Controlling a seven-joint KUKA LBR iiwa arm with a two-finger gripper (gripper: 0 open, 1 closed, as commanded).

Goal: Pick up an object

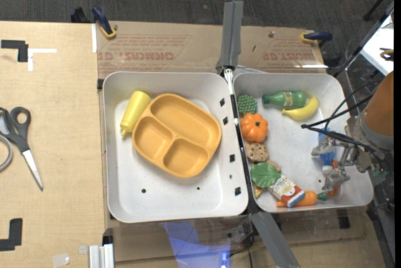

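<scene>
Two white bins sit side by side on the table. Next to the pumpkin (254, 127) in the right bin (294, 154) lie a cookie (256, 151), a green bottle (285, 98), a banana (301, 109) and a carrot (299, 199). The toys look small, light and hard, maybe a bit slippery. The pumpkin is round, so its sides are the best place to grab. The gripper (332, 163) hangs far right of the pumpkin. Its fingers look spread, with nothing between them.

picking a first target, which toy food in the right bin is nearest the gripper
The carrot, lying along the right bin's front edge, just left of the gripper. The banana and green bottle lie at the far wall; the pumpkin sits by the divider.
</scene>
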